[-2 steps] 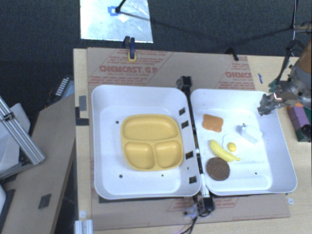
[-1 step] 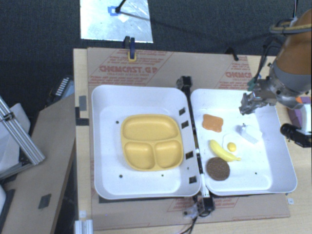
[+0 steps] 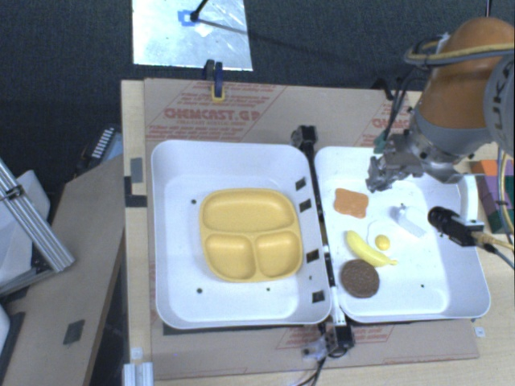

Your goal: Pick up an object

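The right bin [image 3: 451, 288] holds an orange flat piece [image 3: 351, 203], a yellow banana [image 3: 367, 249], a small yellow round piece [image 3: 382, 242], a brown round cookie [image 3: 360, 278] and a small pale grey object [image 3: 405, 218]. My gripper [image 3: 380, 175] hangs over the back of that bin, just up and right of the orange piece. Nothing is seen between its tips.
The left bin [image 3: 173, 215] carries a yellow three-compartment tray [image 3: 246, 233]. A black divider with clips [image 3: 314, 215] runs between the two bins. Cardboard [image 3: 225, 111] underlies both bins, and a shiny metal sheet [image 3: 191, 22] lies at the back.
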### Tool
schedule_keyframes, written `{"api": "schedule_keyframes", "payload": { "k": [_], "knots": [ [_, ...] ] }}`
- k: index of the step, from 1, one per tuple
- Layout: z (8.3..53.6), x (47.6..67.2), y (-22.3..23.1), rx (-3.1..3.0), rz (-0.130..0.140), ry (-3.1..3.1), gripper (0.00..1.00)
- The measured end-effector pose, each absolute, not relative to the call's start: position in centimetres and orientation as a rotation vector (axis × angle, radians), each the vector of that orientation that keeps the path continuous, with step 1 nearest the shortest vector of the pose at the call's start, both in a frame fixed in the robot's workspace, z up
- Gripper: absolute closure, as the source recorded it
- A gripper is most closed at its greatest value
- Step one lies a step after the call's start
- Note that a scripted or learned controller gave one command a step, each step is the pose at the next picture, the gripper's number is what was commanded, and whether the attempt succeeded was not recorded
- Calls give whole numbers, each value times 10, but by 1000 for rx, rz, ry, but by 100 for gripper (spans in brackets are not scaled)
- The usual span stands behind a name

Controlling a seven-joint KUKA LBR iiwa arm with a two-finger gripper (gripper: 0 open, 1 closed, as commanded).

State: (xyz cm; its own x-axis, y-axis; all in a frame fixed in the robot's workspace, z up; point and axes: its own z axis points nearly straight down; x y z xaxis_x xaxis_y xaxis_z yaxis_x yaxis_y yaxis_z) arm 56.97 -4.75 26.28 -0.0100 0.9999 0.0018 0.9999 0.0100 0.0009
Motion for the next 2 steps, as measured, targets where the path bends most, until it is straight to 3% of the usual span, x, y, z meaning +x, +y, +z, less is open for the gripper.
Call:
{"api": "schedule_keyframes", "payload": {
  "k": [2],
  "knots": [
    [232,574,52,-2209,-2,-2231,100]
  ]
}}
